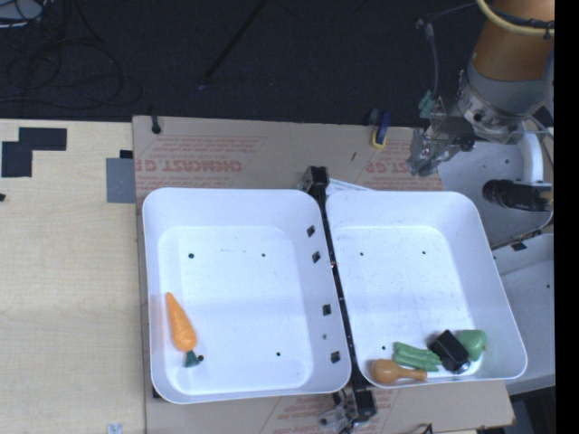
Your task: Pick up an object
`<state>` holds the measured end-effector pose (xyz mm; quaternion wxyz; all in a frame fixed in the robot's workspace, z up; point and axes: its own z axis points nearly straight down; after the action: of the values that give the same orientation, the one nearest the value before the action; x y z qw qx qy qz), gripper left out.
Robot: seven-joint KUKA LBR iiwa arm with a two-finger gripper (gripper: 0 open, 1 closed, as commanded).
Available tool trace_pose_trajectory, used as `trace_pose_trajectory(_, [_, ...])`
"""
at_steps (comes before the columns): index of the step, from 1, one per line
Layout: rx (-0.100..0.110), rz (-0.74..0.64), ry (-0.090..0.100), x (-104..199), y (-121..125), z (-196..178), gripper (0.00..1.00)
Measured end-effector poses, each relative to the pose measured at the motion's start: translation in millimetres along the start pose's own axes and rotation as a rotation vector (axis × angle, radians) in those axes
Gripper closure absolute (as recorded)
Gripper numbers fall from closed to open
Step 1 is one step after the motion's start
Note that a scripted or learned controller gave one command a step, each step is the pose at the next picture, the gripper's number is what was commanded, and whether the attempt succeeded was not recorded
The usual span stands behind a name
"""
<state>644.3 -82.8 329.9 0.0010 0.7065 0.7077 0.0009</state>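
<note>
An orange toy carrot (pixel 180 324) with a small green top lies near the front left corner of the left bin (pixel 231 211). In the right bin (pixel 407 208), along the front wall, sit an orange-tan pear-shaped piece (pixel 395 372), a green bean-like toy (pixel 416 356), a black block (pixel 450 350) and a light green piece (pixel 473 340), clustered together. My gripper (pixel 425 159) hangs high above the bench behind the right bin's far edge, well away from all the objects. Nothing shows between its fingers.
Both bins stand on a cardboard sheet (pixel 235 152). A black divider strip (pixel 327 278) runs between the bins. A yellow and blue clamp (pixel 380 132) sits at the cardboard's far edge. Cables lie on the dark floor behind.
</note>
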Motion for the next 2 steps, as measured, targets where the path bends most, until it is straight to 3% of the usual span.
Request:
trace_pose_trajectory(1, [0.003, -0.002, 0.002, 35, -15, -21, 1.00])
trace_pose_trajectory(2, [0.013, -0.001, 0.001, 68, -1, 55, 1.00])
